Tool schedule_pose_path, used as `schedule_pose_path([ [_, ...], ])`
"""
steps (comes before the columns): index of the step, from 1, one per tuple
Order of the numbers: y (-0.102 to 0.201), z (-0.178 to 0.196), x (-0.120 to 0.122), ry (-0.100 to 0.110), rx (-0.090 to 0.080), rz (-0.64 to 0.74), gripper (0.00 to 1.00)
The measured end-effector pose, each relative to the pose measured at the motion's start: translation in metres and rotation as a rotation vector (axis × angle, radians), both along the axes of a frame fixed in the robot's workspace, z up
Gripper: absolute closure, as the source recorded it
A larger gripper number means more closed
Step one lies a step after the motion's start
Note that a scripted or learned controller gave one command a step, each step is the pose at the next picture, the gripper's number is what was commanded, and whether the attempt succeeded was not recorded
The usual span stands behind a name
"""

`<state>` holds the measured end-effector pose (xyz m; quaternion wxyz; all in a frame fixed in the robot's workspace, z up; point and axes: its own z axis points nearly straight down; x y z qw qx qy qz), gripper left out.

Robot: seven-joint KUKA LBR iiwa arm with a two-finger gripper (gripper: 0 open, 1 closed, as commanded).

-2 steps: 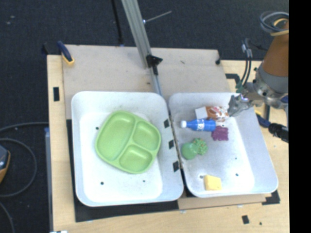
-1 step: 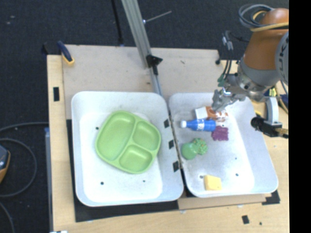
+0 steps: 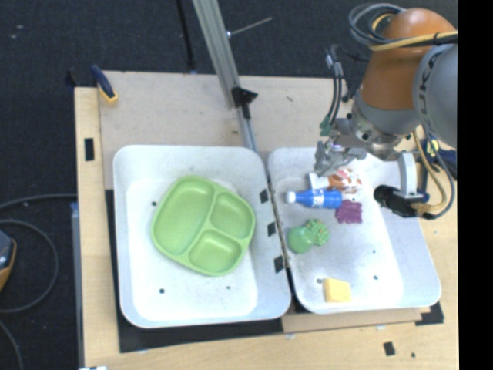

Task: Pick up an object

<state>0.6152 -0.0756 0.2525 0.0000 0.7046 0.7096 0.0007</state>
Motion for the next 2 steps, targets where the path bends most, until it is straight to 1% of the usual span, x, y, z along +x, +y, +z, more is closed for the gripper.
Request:
schedule_pose_path([
  [1, 0.052, 0.008, 0.004, -0.002, 0.000, 0.001, 1.00],
  [2, 0.103, -0.009, 0.010, 0.002, -0.001, 0.000, 1.00],
])
